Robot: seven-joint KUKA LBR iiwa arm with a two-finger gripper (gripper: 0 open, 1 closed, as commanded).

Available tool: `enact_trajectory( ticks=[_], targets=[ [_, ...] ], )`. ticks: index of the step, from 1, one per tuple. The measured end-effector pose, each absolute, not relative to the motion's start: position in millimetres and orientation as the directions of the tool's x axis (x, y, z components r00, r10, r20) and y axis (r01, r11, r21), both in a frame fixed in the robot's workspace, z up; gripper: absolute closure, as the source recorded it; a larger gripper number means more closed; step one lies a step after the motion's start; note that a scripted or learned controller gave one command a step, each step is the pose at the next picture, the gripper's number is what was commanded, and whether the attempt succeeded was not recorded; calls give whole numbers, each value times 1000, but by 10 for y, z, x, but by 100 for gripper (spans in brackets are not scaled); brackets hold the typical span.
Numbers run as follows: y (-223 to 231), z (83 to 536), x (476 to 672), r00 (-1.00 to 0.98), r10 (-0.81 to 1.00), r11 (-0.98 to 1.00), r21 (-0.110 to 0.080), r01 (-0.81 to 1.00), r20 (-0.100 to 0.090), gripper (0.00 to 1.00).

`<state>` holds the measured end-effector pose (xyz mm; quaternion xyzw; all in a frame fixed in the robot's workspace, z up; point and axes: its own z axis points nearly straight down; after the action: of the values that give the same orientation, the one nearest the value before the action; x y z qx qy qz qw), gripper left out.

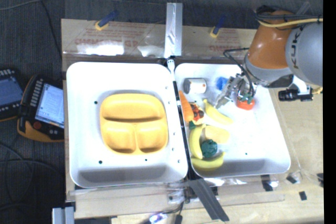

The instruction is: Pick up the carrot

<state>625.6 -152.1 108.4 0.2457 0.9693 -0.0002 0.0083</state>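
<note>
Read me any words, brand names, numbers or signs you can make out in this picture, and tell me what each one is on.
"KU": dark letters on the grey arm, cut off at the view's edge.
Faint reddish print on the clear sheet behind the bins: too blurred to read.
Screen of the handheld pendant left of the bench: too small to read.
No readable text on the yellow tray or the white bins.
</note>
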Motion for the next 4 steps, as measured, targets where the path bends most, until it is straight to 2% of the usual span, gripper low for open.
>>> enact_trajectory(
  ticks=[1,2,3,4],
  targets=[
    [-1145,937,6015,-985,171,985,-2,171,-22,100],
    [-482,1367,5910,-967,254,967,-17,254,-2,100],
    [-717,2239,6332,-930,367,930,1,367,-1,100],
    [-716,2236,6332,-930,367,930,2,367,-2,0]
  ],
)
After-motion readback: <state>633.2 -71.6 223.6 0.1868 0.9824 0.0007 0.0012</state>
